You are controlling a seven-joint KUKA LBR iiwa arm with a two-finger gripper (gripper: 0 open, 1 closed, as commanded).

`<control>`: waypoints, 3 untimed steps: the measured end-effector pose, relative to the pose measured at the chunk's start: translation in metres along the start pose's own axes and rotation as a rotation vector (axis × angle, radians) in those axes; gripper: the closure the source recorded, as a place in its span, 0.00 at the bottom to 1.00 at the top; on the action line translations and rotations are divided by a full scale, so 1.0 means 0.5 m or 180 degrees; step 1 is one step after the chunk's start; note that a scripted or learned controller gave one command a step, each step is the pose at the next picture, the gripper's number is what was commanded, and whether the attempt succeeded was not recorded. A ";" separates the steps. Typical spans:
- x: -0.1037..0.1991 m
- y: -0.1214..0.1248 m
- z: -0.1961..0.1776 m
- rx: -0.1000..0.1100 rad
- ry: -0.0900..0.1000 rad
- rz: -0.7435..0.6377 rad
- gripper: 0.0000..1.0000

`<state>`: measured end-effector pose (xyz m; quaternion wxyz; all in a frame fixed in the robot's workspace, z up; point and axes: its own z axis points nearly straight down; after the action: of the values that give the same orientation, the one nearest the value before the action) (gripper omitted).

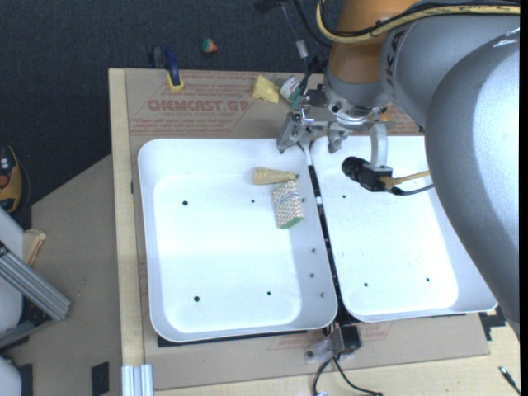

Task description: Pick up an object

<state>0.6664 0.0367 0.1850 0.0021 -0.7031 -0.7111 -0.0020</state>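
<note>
The grey arm (462, 97) reaches in from the right, orange band above the wrist; its end effector (312, 143) points downward.

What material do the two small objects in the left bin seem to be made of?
Tan piece: looks like matte foam or cardboard, dull and plain; uncertain. Patterned piece: possibly soft cloth or printed packet, with a fine checked pattern and green edge. Left bin: glossy white plastic.

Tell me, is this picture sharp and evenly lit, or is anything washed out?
Camera view: the left bin glares white, its floor nearly featureless; the patterned packet and tan piece stay fairly crisp; the big grey arm looms soft at right.
</note>
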 end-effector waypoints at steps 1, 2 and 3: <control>-0.018 0.001 -0.022 -0.0008 -0.0020 0.0030 1.00; 0.220 0.002 -0.107 -0.0024 0.0002 -0.0004 1.00; 0.213 -0.035 -0.211 -0.0025 -0.0012 0.0030 1.00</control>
<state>0.6478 0.1424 0.2912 -0.0021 -0.7064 -0.7078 -0.0034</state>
